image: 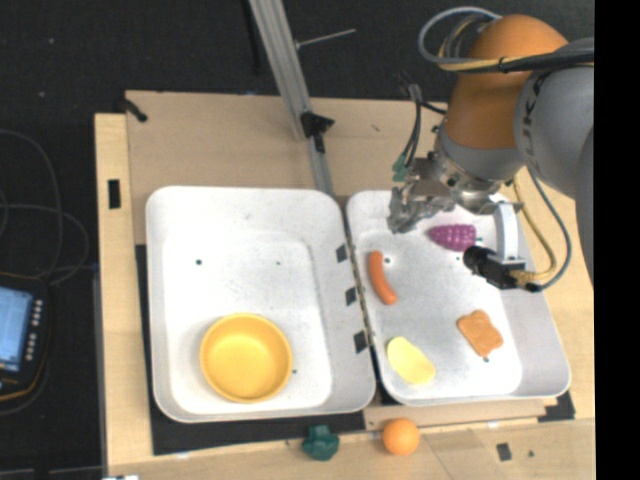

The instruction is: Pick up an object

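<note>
The right bin (520,388) holds a purple bumpy piece (452,235), an orange sausage-shaped piece (381,277), an orange bread-like piece (480,332) and a pale yellow piece (409,360). My gripper (404,214) hangs over the bin's far left part, left of the purple piece and above the sausage-shaped piece. Nothing shows between its fingers.
The left bin (170,218) holds a yellow bowl (246,356). An orange ball (400,436) and a small green object (320,443) lie on the bench in front of the bins. A grey metal rail (285,63) slants down to the bins' far edge.
</note>
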Available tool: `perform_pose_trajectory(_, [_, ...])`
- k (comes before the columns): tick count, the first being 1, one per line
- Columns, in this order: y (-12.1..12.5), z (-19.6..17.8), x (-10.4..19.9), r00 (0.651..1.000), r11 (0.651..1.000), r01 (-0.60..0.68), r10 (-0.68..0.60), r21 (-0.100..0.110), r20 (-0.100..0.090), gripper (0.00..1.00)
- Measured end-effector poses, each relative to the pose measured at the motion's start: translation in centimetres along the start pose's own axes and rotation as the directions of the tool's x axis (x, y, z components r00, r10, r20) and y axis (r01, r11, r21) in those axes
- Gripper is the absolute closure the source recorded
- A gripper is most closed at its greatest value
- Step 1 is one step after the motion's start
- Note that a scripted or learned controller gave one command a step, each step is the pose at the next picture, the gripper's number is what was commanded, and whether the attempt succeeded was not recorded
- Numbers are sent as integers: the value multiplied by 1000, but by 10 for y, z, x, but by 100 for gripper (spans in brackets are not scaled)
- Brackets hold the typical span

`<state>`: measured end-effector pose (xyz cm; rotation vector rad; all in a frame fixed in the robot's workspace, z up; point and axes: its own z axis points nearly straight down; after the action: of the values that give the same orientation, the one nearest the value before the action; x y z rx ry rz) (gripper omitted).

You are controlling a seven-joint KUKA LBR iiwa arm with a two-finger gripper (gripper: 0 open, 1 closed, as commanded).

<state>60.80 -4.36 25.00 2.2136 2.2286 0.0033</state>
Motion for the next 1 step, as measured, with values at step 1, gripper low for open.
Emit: perform_pose_trajectory(1, [16,-5,59,1000,1000,2,-2,0,-1,100])
